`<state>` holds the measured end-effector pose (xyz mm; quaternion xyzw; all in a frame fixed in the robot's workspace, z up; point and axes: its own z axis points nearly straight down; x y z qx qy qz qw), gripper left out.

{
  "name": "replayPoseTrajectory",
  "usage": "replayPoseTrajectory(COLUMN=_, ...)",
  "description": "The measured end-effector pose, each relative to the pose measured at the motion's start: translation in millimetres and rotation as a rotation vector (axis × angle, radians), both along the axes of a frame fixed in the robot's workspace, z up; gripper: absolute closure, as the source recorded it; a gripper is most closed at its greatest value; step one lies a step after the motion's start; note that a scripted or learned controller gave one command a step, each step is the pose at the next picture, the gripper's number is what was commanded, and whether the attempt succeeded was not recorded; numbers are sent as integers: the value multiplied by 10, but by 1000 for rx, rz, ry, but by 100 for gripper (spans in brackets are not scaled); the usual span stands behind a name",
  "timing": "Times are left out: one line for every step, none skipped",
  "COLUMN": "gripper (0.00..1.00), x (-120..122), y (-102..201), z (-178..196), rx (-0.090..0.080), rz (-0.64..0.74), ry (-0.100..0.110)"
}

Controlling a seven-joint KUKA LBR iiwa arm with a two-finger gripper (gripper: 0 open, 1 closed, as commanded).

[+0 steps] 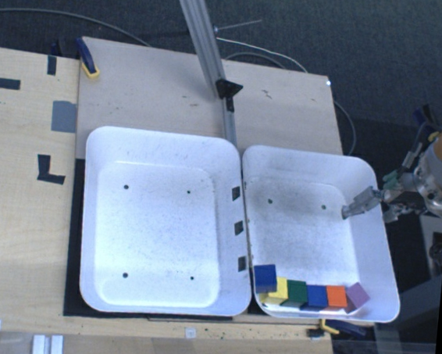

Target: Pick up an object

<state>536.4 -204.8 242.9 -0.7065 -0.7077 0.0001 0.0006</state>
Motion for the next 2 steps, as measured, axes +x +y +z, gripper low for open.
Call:
replayPoseTrajectory(gripper=0, x=-61, y=862, z=-1542, rx=0, rz=1, ry=3)
replayPoseTrajectory(gripper=0, x=719, y=1147, z=-1506, rx=0, rz=4, ry=-4)
